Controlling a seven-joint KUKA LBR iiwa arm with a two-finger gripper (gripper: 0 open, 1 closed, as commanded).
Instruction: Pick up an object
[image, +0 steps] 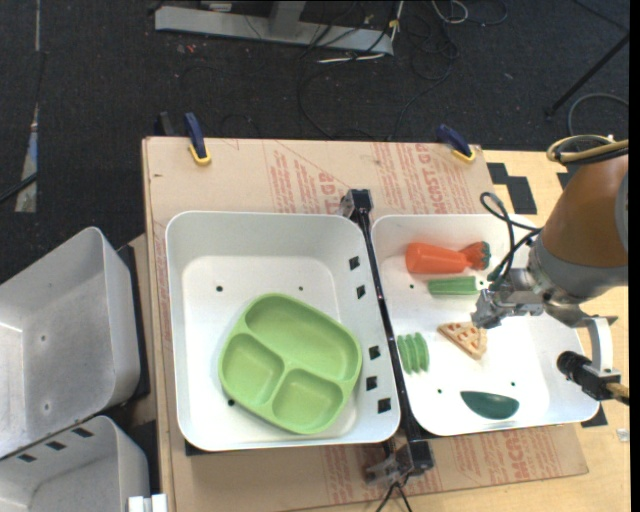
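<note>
The grey two-finger gripper (487, 310) hangs in the right white bin (560, 400), just beside the tan triangular pizza-slice toy (465, 339), which lies below the orange plastic carrot (436, 259). Its opening cannot be told.

We look down at a slant from one fixed camera above the bench (270, 180), far enough back to take in both white bins (190, 300) and the dark floor (80, 80) beyond.
</note>
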